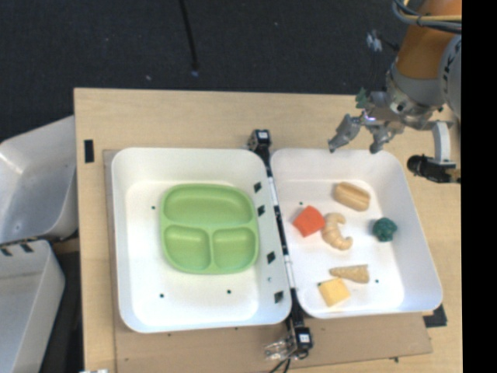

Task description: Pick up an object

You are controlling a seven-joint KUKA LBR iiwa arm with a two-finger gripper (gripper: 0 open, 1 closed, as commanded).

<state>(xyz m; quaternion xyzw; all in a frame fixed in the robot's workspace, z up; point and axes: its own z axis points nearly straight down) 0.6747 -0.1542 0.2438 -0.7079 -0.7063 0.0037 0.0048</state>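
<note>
Nearest the camera, the front of the right bin carries a yellow block close to the front wall, with a tan wedge just behind it. Both lie flat and loose, apart from the walls enough for fingers to straddle them.

Mid-bin, an orange-red block sits touching or nearly touching a pale curled piece; the contact is hard to confirm at this resolution. That crowding would likely make either one the poorer candidate. A dark green lump lies alone toward the right wall, and a tan bun-like piece lies alone further back, each with free space round it.

The left bin holds a green divided tray, centred and level, with nothing in its compartments.

Farthest back, the claw hangs over the rear rim of the right bin, fingers spread wide with nothing between them. It appears raised above the surface and points down toward the bin, a posture suited to a descent. The bun-like piece is the nearest object to it. No pick has yet been made.
</note>
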